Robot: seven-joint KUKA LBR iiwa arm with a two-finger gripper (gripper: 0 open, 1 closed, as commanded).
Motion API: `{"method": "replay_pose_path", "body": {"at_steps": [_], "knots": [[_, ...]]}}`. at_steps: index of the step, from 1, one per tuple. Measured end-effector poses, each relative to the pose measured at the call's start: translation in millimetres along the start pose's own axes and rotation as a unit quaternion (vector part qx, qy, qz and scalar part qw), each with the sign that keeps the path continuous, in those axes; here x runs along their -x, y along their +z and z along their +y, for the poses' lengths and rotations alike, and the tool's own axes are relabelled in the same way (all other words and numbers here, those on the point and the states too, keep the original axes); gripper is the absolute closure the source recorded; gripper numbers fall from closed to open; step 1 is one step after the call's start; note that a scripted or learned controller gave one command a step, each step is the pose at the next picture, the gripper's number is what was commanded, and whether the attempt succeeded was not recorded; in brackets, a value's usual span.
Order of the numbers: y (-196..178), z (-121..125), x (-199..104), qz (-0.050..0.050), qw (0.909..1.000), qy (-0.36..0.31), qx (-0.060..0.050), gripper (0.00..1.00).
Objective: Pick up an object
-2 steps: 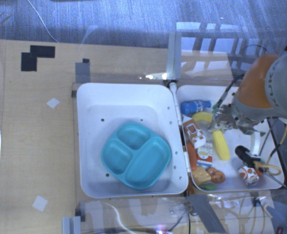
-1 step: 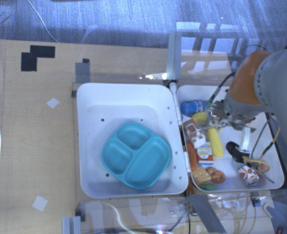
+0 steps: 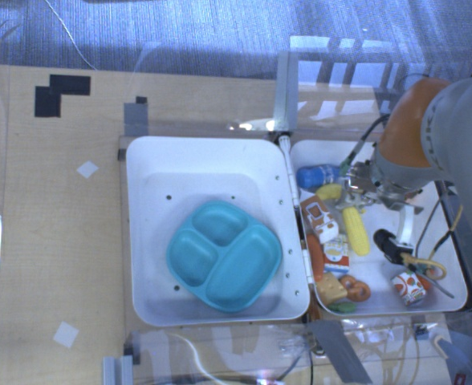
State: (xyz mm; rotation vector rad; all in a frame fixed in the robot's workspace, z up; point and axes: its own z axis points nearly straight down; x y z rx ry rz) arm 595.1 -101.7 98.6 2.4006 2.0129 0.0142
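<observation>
Gripper (image 3: 355, 189) low over crowded right bin (image 3: 459, 283), centre-right of frame; jaw state cannot be told. Candidate corn cob (image 3: 356, 229) directly below, touching yellow piece (image 3: 329, 192) and blue bottle (image 3: 316, 174). Risk: glancing contact, neighbour snagged, empty close.

The left bin (image 3: 148, 175) has open floor along its far and left sides; the blue divided plate (image 3: 224, 253) takes up its near middle. The right bin (image 3: 458, 283) is crowded: a blue bottle (image 3: 316, 174), a corn cob (image 3: 355, 229), a small carton (image 3: 321, 220), a carrot (image 3: 315, 257), a pretzel (image 3: 354, 287) and a small can (image 3: 408, 287) lie close together. The arm (image 3: 429, 135) overhangs its far right part, cables (image 3: 429, 259) trailing beneath. The wall (image 3: 295, 207) between the bins divides them.
</observation>
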Motion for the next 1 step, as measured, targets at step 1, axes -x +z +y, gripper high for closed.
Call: {"method": "replay_pose_path", "body": {"at_steps": [1], "knots": [[-117.3, 24.1, -53.0, -0.001, 0.9995, 0.032, -0.004, 1.0]]}}
